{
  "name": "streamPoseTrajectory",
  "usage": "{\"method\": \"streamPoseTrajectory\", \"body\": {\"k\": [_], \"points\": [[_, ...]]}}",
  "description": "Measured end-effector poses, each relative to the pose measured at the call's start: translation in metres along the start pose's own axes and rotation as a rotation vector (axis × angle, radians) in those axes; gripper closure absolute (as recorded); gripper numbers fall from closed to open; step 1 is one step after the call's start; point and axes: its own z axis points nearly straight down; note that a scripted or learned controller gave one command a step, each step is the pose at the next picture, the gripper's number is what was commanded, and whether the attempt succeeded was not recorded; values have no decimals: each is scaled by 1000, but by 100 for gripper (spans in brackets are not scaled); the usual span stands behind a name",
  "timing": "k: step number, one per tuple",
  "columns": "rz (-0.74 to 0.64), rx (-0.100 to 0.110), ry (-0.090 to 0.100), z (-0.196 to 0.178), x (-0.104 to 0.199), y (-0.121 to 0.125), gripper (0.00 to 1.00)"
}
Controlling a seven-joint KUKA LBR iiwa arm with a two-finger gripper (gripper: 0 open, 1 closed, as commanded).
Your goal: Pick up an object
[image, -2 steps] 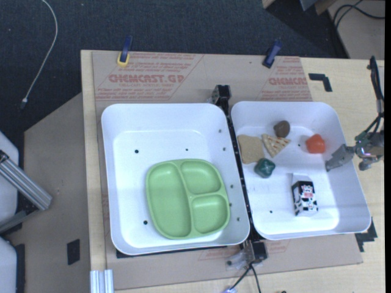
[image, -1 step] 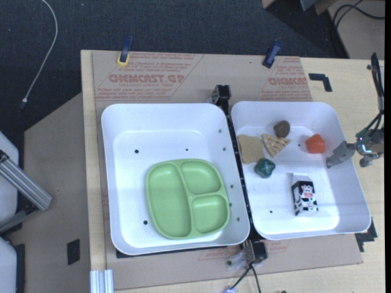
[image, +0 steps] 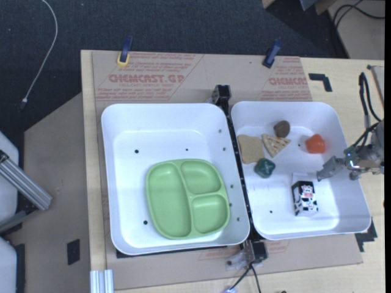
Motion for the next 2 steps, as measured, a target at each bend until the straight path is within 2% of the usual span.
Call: {"method": "streamPoseTrajectory", "body": {"k": [1, 2], "points": [[-1, -6, -3, 40, 1, -1, 0], [-3, -19, -5, 57, 0, 5, 0]]}}
